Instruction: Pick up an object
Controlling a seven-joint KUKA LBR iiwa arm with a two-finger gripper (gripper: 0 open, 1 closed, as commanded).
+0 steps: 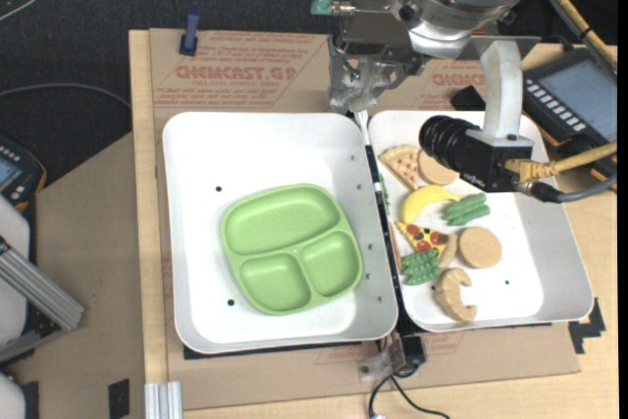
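- Cannot tell the state of the claw [361, 96], released or clenched, from this slanted view; no sign of anything grasped in it.
- Hangs over the back rims of the left bin [186, 211] and the right bin [554, 260], right at the seam between them, apparently not yet down among the things.
- Look for the task's thing in the right bin, in front of the claw and off to its right in the camera view: a pizza slice [397, 162] nearest, then a banana [424, 201], a green pod [467, 209] and a round biscuit [480, 247], with a bitten tan piece [455, 294] farthest forward.
- Favour the round biscuit or the bitten tan piece, for the bare bin floor on the side away from the claw and so probably room to straddle.
- Steer clear of the small pizza wedge [420, 235] and the leafy green piece [422, 267], packed close together just beside the wall shared with the left bin, so likely to snag or to come up as a pair.
- Leave the green divided plate [289, 245], forward and to the left of the claw: broad and flat, probably too wide to pinch except at the rim.
- Centre above the chosen piece before descending, come down straight, close only once low around it, then lift slowly and check for a real hold.
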